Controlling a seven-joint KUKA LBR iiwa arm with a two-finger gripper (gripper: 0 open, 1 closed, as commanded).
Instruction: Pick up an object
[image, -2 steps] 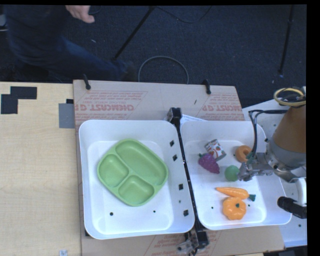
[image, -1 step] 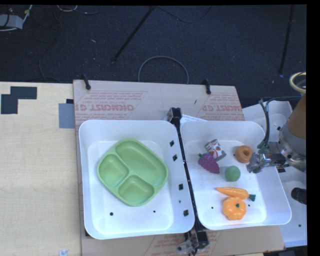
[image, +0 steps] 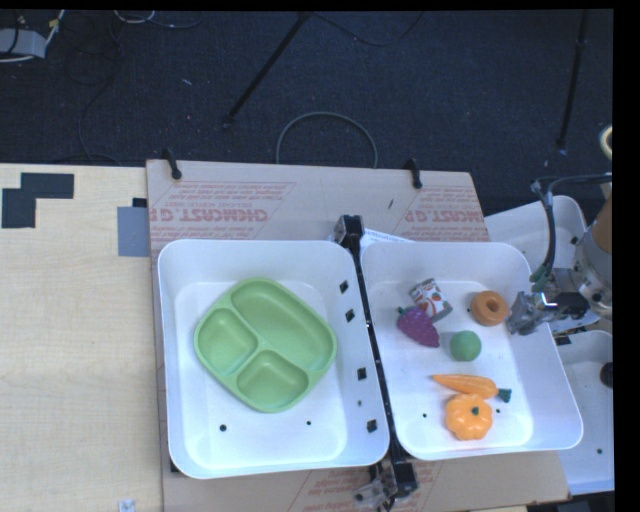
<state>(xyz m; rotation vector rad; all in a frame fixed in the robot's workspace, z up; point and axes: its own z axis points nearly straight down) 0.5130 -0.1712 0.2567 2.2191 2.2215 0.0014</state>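
Gripper (image: 527, 312) poised over right bin's (image: 520, 262) right edge, finger state impossible to tell; doughnut (image: 489, 308) just beside, near that edge; probably light, rigid plastic; best pinched across the ring.

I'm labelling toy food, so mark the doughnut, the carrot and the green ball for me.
doughnut (image: 489, 308): camera view, on its ring.
carrot (image: 464, 383): camera view, mid-body of the orange root.
green ball (image: 465, 346): camera view, centre of its top.
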